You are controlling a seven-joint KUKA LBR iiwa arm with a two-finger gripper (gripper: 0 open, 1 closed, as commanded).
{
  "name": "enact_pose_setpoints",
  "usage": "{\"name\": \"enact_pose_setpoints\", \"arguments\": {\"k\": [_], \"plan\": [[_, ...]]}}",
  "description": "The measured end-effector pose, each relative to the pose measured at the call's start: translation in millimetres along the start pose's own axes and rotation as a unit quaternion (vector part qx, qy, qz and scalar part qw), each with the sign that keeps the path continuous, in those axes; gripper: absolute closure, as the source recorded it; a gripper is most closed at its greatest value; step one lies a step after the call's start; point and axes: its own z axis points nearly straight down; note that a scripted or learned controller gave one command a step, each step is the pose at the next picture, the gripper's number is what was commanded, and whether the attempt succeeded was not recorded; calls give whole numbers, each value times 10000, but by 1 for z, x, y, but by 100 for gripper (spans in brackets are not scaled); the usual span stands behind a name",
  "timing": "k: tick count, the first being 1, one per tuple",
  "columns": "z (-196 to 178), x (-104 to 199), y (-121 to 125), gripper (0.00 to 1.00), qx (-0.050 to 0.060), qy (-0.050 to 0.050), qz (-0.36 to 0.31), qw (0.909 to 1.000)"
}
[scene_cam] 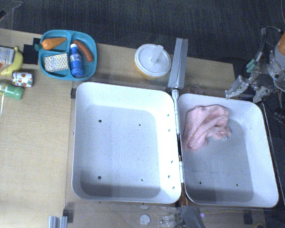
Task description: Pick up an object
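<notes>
The pale wooden bench (24, 140) bears two shallow white bins side by side, the left bin (124, 144) and the right bin (229, 154), with a blue divided tray (68, 53), a white-lidded cup (152, 61), a banana (13, 62), a small can (22, 79) and a green bottle (4, 89) near its far-left edge

I was watched by one fixed camera set above the surface (28, 150), looking down at a slant. It stood far enough back to take in both white bins whole, the left bin (124, 144) near the middle of the frame and the right bin (228, 159) beside it. Dark floor ran along the top edge, and my end effector (248, 86) entered at the upper right.
</notes>
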Motion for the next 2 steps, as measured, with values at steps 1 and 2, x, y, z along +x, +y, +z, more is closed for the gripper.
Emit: {"name": "enact_pose_setpoints", "arguments": {"k": [1, 2], "plan": [[170, 39, 15, 0, -12, 2, -714, 9974], [177, 8, -18, 0, -77, -15, -1172, 9931]]}}
